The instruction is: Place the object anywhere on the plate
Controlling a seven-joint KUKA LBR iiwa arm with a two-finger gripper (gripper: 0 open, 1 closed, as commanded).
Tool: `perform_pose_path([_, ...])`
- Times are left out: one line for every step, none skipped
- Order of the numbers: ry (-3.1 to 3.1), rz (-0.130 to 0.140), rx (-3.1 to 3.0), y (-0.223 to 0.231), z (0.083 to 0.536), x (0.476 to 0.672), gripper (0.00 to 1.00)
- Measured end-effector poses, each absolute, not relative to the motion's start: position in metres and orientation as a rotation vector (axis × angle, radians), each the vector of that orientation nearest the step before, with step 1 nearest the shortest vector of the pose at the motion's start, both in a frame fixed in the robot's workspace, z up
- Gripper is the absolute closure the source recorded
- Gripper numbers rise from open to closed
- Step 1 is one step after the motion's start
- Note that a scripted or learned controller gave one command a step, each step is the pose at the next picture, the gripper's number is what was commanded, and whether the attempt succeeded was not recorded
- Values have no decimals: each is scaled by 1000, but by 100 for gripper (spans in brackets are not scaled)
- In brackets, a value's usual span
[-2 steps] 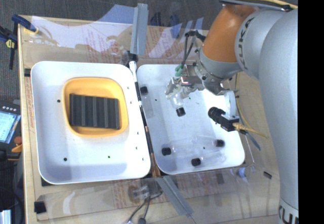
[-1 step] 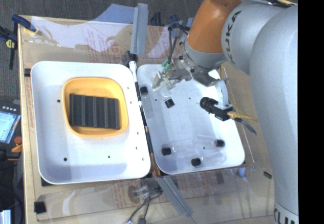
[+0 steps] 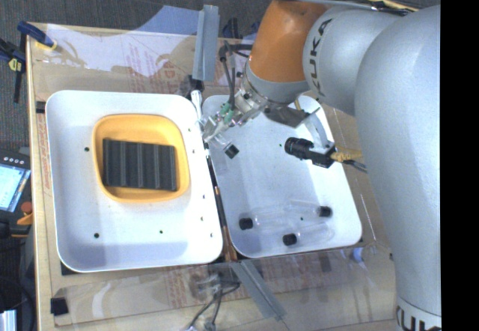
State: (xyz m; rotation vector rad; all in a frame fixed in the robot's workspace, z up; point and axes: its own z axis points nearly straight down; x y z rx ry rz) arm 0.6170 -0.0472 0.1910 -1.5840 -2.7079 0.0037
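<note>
Yellow rounded plastic plate [image 3: 112,129] lay in your left white bin [image 3: 71,228], unloaded. Clear plastic object [image 3: 292,223] rested in the right white bin [image 3: 262,187]; placement remained. Hand [image 3: 223,123] hovered nearby.

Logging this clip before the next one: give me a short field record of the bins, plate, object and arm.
left bin: holds the yellow plate with a dark ribbed insert
right bin: holds a clear object with black caps near its front edge
arm: reaches in over the right bin's far-left corner
pincer: low by the bins' dividing edge, nothing seen in it
task state: object not on plate
</note>
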Motion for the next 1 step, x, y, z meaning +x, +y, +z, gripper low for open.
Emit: perform_pose_path([-2708,4,-1585,-48,191,617,0])
